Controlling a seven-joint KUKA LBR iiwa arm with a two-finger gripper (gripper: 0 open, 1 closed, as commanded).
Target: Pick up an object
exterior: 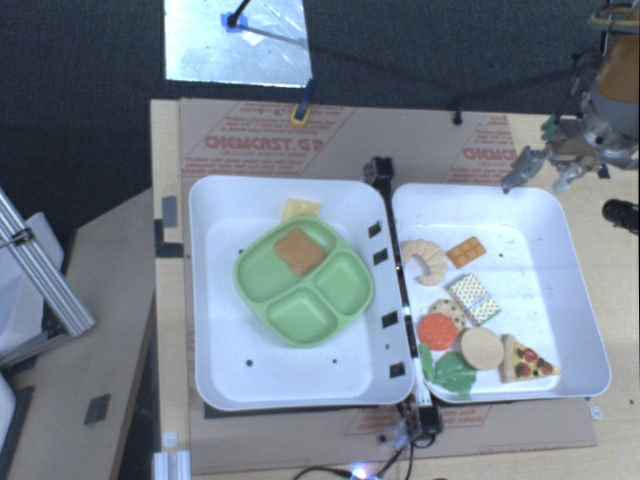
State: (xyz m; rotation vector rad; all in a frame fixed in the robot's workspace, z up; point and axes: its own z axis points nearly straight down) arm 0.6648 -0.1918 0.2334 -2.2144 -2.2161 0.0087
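The claw (pixel 545 171) hangs released, its two fingers spread, above the far right corner rim of the right bin (pixel 575 268), grasping nothing. Below it that bin's far half lies bare; a croissant (pixel 428 261) and cracker (pixel 465 252) sit mid-bin, while a tomato slice (pixel 437 331), a round cookie (pixel 481 348) and a pizza slice (pixel 524 360) crowd the near edge. In the left bin (pixel 215 268) sits a green divided plate (pixel 304 284) holding toast (pixel 299 251).
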